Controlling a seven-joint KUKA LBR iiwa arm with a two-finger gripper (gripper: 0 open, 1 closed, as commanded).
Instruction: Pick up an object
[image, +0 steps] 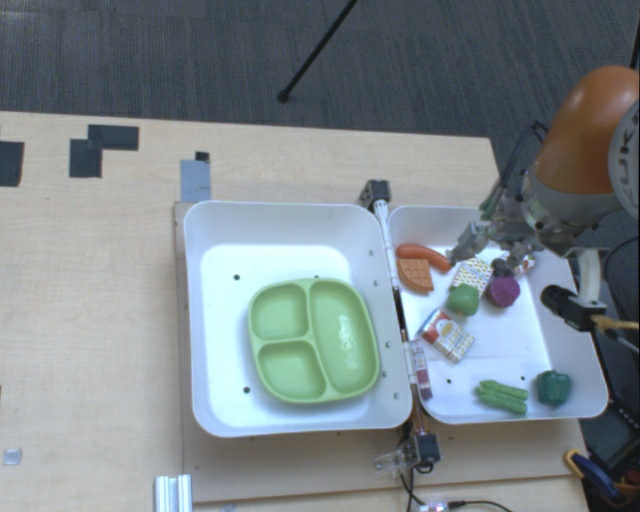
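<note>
My gripper (495, 255) hangs over the back of the right bin (575, 405), open, with its two dark fingers spread apart and nothing between them. Just in front of it lie a yellow-white packet (472, 272), a purple fruit (503, 291) and a round green fruit (462, 299). An orange carrot (425, 256) and an orange wedge (415, 276) sit to the gripper's left. Nearer the front are a small printed box (450, 338), a green bean pod (502, 396) and a green pepper (552, 387).
The left bin (215, 240) holds a light green divided plate (315, 340). A metal divider (395, 300) runs between the two bins. The arm's orange band (590, 130) and grey wrist cover the right bin's back right corner. A black part (565, 305) sticks in from the right.
</note>
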